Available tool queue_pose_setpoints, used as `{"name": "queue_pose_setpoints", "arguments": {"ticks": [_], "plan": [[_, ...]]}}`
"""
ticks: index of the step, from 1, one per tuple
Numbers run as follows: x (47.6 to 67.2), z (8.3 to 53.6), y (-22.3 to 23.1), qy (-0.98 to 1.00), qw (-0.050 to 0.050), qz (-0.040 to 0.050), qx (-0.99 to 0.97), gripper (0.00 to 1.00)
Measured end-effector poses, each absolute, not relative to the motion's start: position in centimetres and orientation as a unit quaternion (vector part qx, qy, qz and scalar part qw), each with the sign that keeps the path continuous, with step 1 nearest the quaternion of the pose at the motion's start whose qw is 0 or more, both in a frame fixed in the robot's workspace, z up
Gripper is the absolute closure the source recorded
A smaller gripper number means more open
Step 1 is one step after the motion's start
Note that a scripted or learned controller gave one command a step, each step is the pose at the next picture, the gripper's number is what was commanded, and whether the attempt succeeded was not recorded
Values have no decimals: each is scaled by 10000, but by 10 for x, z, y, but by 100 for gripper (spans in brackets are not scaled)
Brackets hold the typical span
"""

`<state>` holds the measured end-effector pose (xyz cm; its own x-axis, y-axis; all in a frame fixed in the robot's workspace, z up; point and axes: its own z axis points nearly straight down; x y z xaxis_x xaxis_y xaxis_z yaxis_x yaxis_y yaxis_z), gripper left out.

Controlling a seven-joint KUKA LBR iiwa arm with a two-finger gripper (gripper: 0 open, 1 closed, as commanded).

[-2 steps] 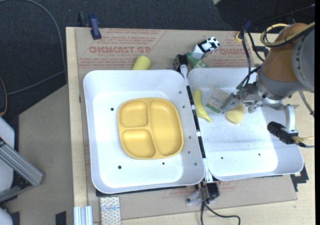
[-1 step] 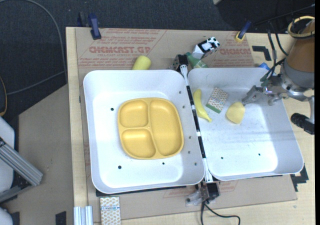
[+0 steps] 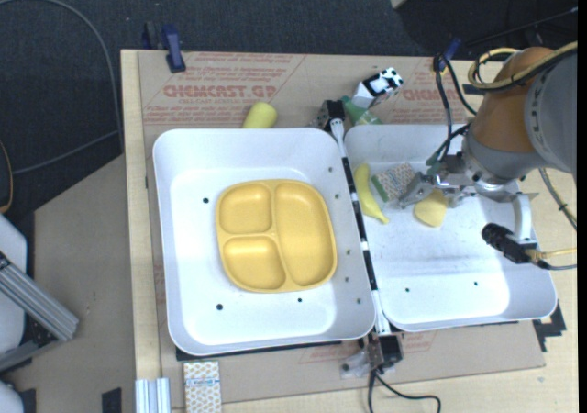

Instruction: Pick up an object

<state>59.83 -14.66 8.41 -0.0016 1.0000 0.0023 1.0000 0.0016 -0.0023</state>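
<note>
In the right bin (image 3: 459,296) a small yellow lemon-like object (image 3: 430,212) lies near the middle. A yellow banana (image 3: 369,195) rests along the bin's left wall, and a small speckled grey-green piece (image 3: 397,181) sits just right of it. My gripper (image 3: 440,185) reaches in from the right and hangs low just above and behind the lemon-like object, next to the speckled piece. The grey arm with its orange band (image 3: 509,117) covers the bin's far right corner.
The left bin (image 3: 183,301) holds a yellow divided plate (image 3: 275,235). On the bench behind the bins lie a yellow object (image 3: 260,115) and a black-and-white toy (image 3: 380,85). A blue clamp (image 3: 171,47) sits at the bench's back left corner.
</note>
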Motion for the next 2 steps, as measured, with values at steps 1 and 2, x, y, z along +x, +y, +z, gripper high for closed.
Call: {"name": "queue_pose_setpoints", "arguments": {"ticks": [1, 2], "plan": [[599, 95, -147, -7079, -1, -2, -7063, 100], [556, 86, -178, -7069, -5, 1, -7074, 100]]}}
